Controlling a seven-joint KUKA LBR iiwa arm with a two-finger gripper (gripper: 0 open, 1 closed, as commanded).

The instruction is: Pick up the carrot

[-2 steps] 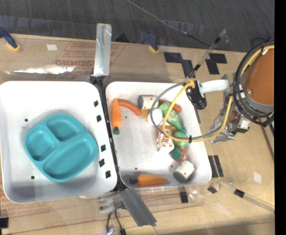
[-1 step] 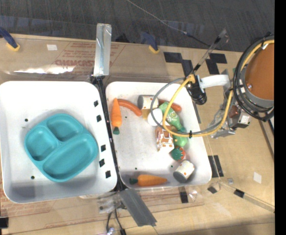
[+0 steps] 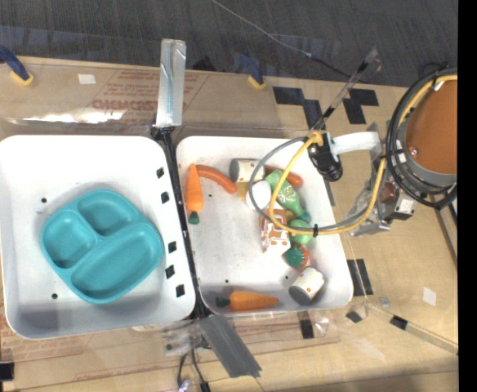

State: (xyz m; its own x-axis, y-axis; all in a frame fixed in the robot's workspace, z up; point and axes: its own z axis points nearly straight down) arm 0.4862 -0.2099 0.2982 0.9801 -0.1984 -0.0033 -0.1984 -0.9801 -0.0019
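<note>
Looking down from the fixed camera: carrot lies along the left wall of the right bin, green end toward the near side. Second carrot lies by the near wall, close to a small cup. Left bin holds a teal plate. Gripper sits at the right bin's right rim, well apart from both carrots; whether spread or pressed together, cannot tell.
</note>
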